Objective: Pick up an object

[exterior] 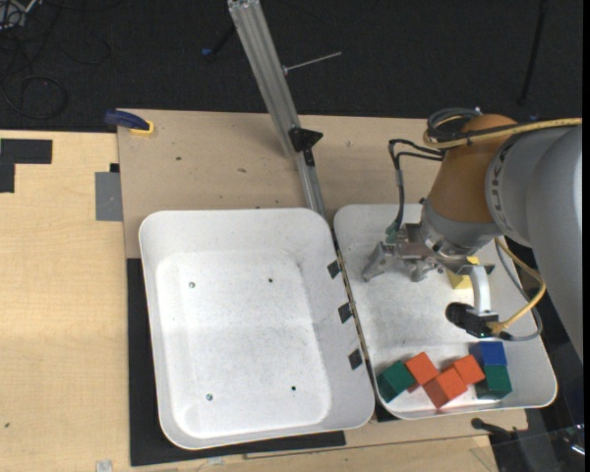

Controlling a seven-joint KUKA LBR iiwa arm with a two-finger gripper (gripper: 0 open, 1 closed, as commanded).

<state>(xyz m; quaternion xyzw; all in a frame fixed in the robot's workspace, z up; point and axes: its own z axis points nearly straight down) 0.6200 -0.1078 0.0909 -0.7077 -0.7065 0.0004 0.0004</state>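
Seen from above, the grey arm's gripper [401, 256] hangs over the upper middle of the right white bin [374, 342], fingers spread and grasping nothing, while orange blocks [441, 379], green blocks [398, 379] and a blue block [491, 353] cluster together at that bin's near edge.

No writing, label, brand, number or sign can be read anywhere in the scene.
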